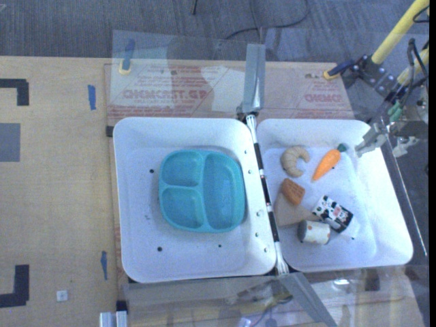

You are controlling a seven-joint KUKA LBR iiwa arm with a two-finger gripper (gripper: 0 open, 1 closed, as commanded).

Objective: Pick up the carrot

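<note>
At the lower right, a black-and-white carton (332, 214) is seen in the right bin (388, 247). Higher, the smooth orange carrot (326, 164) lies. The gripper (371, 140) is seen just right of it; its opening cannot be told.

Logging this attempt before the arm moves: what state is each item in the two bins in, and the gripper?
Orange carrot with green top: lying free in the right bin, not gripped.
Beige croissant: lying left of the carrot, apart from it.
Black-and-white carton: tipped on its side.
Teal divided plate: flat in the left bin.
Gripper: near the right bin's upper right edge, holding nothing.
</note>
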